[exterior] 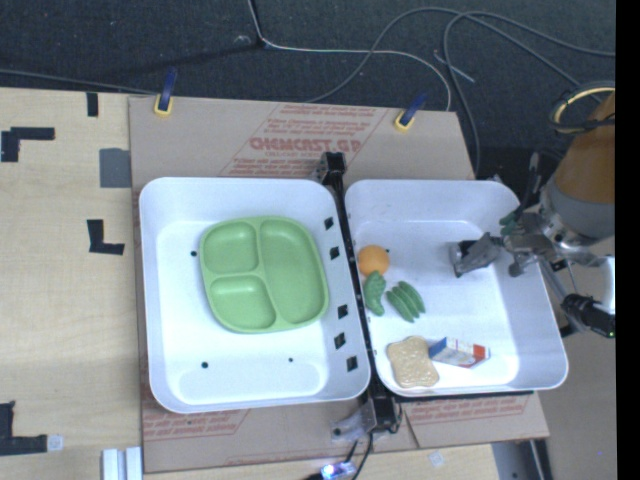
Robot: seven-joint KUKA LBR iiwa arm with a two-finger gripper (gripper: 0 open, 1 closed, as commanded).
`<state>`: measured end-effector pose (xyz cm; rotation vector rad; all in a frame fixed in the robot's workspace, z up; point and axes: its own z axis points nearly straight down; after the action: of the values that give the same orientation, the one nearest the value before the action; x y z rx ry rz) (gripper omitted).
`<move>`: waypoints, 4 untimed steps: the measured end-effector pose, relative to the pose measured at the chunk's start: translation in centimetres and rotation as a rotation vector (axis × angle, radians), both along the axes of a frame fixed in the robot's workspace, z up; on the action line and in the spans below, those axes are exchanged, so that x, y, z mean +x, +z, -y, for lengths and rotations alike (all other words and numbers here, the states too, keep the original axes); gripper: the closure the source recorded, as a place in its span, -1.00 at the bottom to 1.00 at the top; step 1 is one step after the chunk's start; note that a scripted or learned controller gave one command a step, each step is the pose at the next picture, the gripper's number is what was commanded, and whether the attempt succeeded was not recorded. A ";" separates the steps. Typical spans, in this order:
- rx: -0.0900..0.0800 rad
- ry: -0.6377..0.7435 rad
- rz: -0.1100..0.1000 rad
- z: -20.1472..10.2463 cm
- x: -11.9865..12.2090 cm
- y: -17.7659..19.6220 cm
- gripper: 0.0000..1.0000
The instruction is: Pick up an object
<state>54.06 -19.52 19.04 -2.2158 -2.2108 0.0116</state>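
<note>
My gripper [468,258] hangs over the right bin [430,200], up toward its far right side, with nothing between its fingers; whether they are spread or closed I cannot tell from this slant, so I would check that first and open them if need be.

I take the orange [373,259] as my landmark and read the scene left to right from it. Well to its left, in the left bin [160,268], lies the green divided plate [264,273], flat and wide, a poor thing to pinch, so I leave it alone. The orange itself sits against the right bin's left wall. Touching it just below is a green pepper-like piece [374,293], and just to the right of that a green bean pod [405,300]. Further below and to the right of the orange lies a tan cracker or bread slice [411,361], with a small white, blue and red carton [459,352] just beside it on its right.

I judge the pick not yet begun. The bean pod looks the best target: it has bare floor on its right side, so the fingers can straddle its narrow width. I would line the fingers up across the pod, come straight down, and close only near the floor. The orange is likely to roll, and the wall crowds it.
</note>
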 end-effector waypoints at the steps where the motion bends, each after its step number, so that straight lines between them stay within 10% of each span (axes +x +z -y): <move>1: -0.003 0.003 0.012 0.0 0.3 0.6 -1.00; 4: -0.005 0.003 0.013 -1.4 -0.2 -10.6 -1.00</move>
<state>53.84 -18.10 8.47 -2.2209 -2.2231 0.0025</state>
